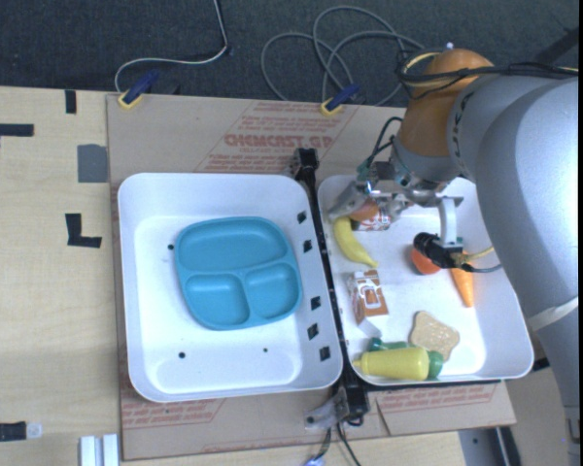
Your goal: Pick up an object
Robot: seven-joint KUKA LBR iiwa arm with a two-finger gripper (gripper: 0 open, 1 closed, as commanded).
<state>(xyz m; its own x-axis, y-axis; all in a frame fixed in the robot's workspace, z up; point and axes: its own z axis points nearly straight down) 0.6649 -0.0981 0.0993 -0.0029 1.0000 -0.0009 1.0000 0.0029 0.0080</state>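
My gripper (371,202) is low over the far end of the right bin (505,348), and its fingers look spread open. A small orange and white packet (373,220) lies just beneath and between them, partly hidden. A yellow banana (352,243) lies right in front of the gripper, to its left. Further forward sit an orange and white carton (368,294), a tan cracker (434,335) and a yellow corn cob with a green end (396,362). An orange carrot (463,286) and a small red thing (424,260) lie at the right.
The left bin (136,289) holds a blue divided plate (237,270). A black clip rail (316,260) runs between the bins. The grey arm (525,183) covers the right bin's far right corner. Cables (301,56) trail behind the bench.
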